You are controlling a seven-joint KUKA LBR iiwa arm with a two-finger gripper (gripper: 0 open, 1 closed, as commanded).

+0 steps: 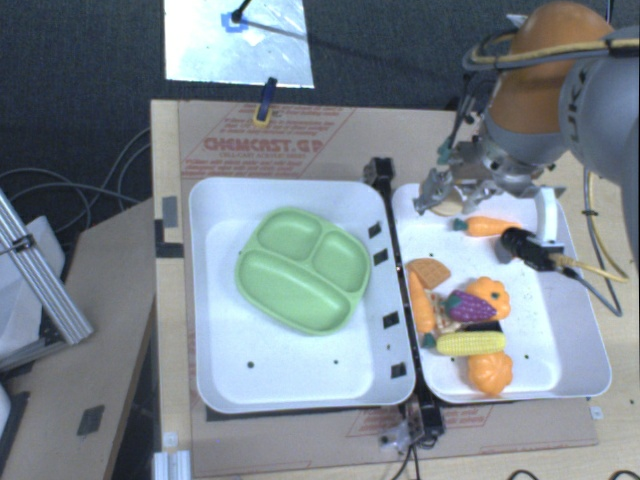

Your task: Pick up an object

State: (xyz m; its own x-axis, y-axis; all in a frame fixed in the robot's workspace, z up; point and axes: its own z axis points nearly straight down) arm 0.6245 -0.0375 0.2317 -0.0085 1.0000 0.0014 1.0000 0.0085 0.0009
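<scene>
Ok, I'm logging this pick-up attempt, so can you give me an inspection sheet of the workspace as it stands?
Surface: two white bins side by side, left bin and right bin, on a cardboard sheet.
Job's things: toy food in the right bin: carrot, corn cob, purple grapes, orange pieces around them.
Clutter: green divided plate in the left bin.
Gripper: gripper over the right bin's far left corner; nothing seen between its fingers.
Cables: hoses along the arm; loose cables at left.
Surroundings: aluminium frame at left; shiny sheet beyond the bench.
</scene>
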